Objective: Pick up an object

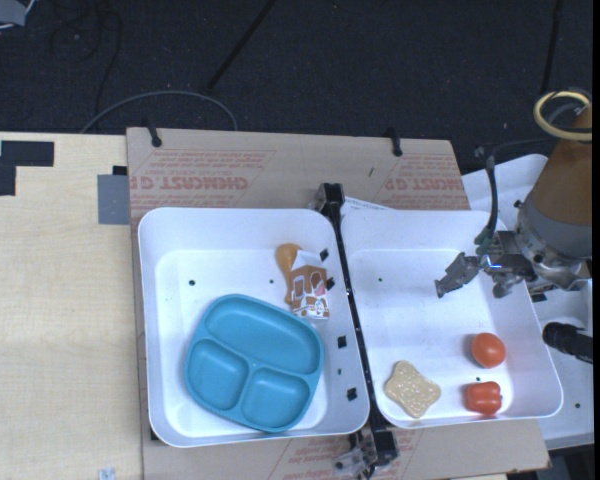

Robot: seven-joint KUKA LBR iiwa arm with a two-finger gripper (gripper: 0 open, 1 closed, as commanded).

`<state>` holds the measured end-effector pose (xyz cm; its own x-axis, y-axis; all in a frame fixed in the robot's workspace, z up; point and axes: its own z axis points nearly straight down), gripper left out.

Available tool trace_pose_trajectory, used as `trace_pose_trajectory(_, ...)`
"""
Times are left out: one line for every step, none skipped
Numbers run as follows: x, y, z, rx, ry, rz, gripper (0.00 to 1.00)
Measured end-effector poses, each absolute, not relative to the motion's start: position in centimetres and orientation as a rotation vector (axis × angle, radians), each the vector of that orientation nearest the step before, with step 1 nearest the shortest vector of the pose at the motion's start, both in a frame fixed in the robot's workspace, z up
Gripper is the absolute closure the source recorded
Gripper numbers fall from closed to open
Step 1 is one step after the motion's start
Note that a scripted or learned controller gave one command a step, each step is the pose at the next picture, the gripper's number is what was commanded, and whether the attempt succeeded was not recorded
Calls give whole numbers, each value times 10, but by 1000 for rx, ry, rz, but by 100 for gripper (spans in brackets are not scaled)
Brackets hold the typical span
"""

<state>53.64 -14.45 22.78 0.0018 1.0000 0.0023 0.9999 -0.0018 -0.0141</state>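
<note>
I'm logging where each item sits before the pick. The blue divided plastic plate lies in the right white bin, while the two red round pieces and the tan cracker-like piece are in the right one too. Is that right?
Not quite. The camera view shows the blue divided plastic plate in the left white bin, not the right. The two red round pieces and the tan cracker-like piece do lie in the right white bin.

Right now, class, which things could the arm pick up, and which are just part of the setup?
Could be picked up:
blue divided plate
small printed packet
cracker
two tomatoes

Just setup:
left bin
right bin
cardboard sheet
</note>
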Motion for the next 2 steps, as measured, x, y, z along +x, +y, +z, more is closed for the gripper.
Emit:
trace_pose_trajectory(539,-145,234,-2221,-2221,2,0)
trace_pose_trajectory(528,-143,178,-2216,-2215,7,0)
